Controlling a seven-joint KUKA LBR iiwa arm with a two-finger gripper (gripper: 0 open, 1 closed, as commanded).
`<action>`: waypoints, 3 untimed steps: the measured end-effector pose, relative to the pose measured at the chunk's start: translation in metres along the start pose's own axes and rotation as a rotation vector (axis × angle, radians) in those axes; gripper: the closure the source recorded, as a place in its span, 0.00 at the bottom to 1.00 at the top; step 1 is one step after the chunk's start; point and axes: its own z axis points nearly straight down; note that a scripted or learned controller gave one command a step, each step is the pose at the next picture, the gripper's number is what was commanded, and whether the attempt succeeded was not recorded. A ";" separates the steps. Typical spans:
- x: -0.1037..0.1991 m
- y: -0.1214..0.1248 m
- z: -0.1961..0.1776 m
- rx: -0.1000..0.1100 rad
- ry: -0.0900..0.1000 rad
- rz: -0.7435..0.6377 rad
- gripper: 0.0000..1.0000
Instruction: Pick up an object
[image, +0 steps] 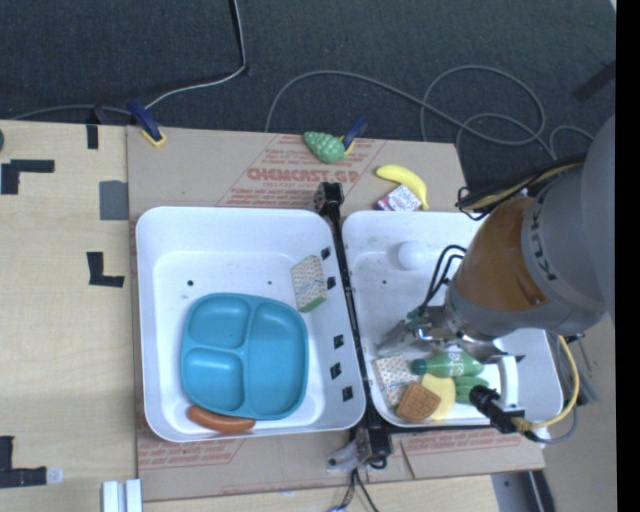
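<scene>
Two shallow white bins sit side by side on the tabletop (60, 300), on a sheet of printed cardboard (270, 175). The left bin (160, 240) holds a blue divided plate (244, 356) near its centre, an orange sausage-shaped toy (221, 421) just past the plate's 6 o'clock edge, and a small sponge-like block (310, 282) up at the plate's 2 o'clock, close to the wall between the bins.

The right bin (375, 235) has the arm (540, 260) reaching over it from 3 o'clock, its grey body and orange band covering much of the bin. The jaws (432, 335) hang low over the bin's lower half, directly above a cluster of small items: a green bottle-shaped toy (455, 368), a yellow piece (438, 388), a waffle-like brown piece (418, 402) and a pale speckled packet (392, 372). From here I cannot tell whether the jaws are released or clenched, nor whether anything sits between them. A white round object (412, 255) lies at the bin's 12 o'clock side.

Outside the bins, at 12 o'clock on the cardboard, lie a green toy (324, 146), a yellow banana (404, 182) and a small wrapper (403, 201).
</scene>
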 end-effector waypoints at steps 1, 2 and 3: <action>0.002 0.081 -0.091 0.007 0.001 0.000 0.00; -0.010 0.116 -0.023 -0.013 -0.006 -0.001 0.00; -0.018 0.164 0.003 0.005 0.001 -0.002 0.00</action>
